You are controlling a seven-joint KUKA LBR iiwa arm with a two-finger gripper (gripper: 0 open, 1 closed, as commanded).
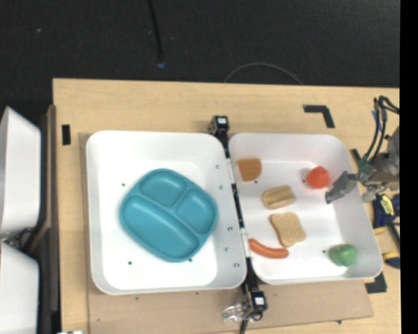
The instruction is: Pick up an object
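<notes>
1. Two white bins are sitting side by side on the bench: the left bin (97, 256) and the right bin (285, 148).
2. One teal divided plate (168, 213) is lying in the left bin.
3. Six food items are lying in the right bin:
   - one orange-brown piece (249, 169)
   - one red round item (318, 177)
   - one tan bread roll (279, 197)
   - one bread slice (288, 229)
   - one sausage (268, 250)
   - one green round item (343, 255)
</notes>
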